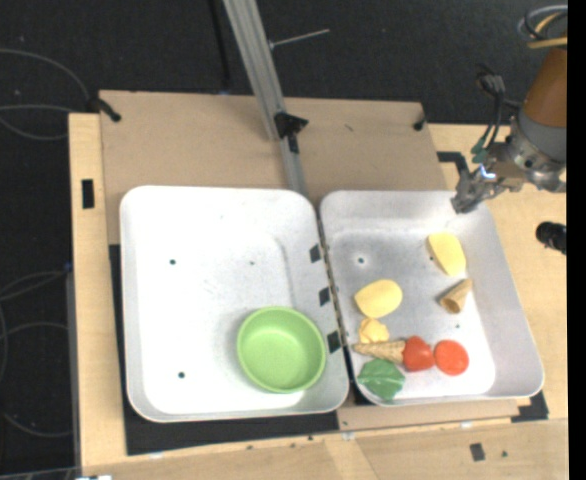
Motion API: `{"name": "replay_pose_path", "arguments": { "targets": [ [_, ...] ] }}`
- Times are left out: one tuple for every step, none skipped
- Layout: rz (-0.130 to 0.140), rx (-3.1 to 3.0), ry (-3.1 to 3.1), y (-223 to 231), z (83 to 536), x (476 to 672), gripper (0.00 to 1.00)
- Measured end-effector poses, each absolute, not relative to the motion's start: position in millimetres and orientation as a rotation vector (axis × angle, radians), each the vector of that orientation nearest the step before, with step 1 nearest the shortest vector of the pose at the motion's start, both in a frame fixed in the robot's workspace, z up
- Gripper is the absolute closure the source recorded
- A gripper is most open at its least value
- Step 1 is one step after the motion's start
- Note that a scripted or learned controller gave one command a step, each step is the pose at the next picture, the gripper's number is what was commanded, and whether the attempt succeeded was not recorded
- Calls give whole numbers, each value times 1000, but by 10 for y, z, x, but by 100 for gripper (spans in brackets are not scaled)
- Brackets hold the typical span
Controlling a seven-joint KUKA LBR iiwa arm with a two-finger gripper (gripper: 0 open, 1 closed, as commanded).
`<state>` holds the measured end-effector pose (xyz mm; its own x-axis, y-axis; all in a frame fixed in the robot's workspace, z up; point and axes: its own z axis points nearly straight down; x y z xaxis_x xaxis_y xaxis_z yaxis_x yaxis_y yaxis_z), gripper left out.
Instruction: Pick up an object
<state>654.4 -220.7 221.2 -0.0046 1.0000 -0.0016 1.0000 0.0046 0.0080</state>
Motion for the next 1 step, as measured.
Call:
{"name": "replay_pose_path", "arguments": {
  "targets": [
    [5, 2211, 2228, -2209, 2359, 6554, 100]
  ]
}}
